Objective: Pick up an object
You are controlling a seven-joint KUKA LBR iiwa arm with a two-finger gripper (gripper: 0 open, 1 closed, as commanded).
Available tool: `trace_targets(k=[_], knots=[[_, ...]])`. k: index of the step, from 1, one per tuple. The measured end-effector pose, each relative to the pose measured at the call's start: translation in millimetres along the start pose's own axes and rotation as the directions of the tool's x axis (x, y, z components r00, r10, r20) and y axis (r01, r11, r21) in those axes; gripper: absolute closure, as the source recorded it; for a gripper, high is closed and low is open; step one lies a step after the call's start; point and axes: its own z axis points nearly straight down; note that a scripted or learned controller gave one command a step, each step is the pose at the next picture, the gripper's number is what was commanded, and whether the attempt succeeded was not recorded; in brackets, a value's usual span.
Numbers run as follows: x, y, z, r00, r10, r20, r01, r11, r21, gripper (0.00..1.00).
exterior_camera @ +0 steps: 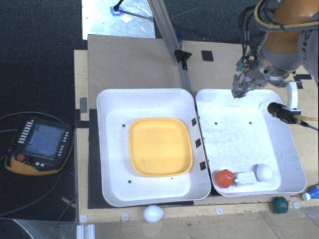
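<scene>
Starting at the near edge of the surface (pixel 239 215), a white egg-shaped object (pixel 153 213) and a dark green ball (pixel 279 204) lie outside the bins. Just beyond, along the near wall of the right bin (pixel 294 153), three candidates sit in a row: a red-orange ball (pixel 224 178), a small white block (pixel 245 178) touching it, and a white ball (pixel 263 172) beside that. All three look light and rigid, likely smooth plastic, so slip is the main risk; the round ones may roll away if pinched off-centre, and the nearby wall limits approach. The block offers flat sides and appears the surest hold, taken across its short width. The left bin (pixel 112 143) carries a yellow plate (pixel 160 146), shallow and hard to pinch except at its rim. Farthest off, the claw (pixel 241 90) hangs over the right bin's far rim, well apart from the row; whether it is wide or narrow cannot be told, and nothing is visibly held.
</scene>
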Motion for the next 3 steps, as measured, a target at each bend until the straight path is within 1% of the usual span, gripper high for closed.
trace_targets(k=[2,3], knots=[[99.4,-5.7,-0.5,1.000,-0.003,-0.002,0.003,1.000,0.005,1.00],[152.7,-5.8,7.8,1.000,-0.003,-0.001,0.003,1.000,0.005,1.00]])
